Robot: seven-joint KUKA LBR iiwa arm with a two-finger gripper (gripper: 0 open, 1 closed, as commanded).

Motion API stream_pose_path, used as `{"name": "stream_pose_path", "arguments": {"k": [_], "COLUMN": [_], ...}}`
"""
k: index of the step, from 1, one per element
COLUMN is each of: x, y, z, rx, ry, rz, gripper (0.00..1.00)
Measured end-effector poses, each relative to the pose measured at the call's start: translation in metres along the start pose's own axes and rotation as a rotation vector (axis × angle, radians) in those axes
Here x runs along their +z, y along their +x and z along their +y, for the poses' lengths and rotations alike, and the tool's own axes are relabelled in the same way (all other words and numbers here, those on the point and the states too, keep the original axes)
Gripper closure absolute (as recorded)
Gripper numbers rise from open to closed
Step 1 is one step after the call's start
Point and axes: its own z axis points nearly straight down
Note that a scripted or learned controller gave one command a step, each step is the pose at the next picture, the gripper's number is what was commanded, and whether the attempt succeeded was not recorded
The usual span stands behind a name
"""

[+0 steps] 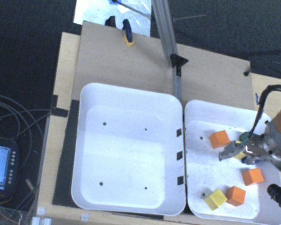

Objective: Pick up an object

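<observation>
We are positioning the end effector (229,152), fingers seemingly spread and gripping nothing, beside an orange block (219,139); lifting remains.

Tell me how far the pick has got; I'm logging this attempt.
Done: the arm has reached into the right bin, and its tool is low among the blocks, between two orange cubes. In hand: nothing visibly gripped. Left: grasp and lift a block; a third orange cube and the yellow cube lie untouched.
</observation>
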Motion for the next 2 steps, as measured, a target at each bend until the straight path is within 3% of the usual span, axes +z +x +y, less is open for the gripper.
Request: {"name": "stream_pose_path", "arguments": {"k": [1, 2], "x": [0.062, 0.047], "y": [-0.002, -0.003], "z": [-0.004, -0.001], "rx": [0.000, -0.002], "ry": [0.002, -0.007], "rz": [0.001, -0.001], "gripper": [0.00, 1.00]}}
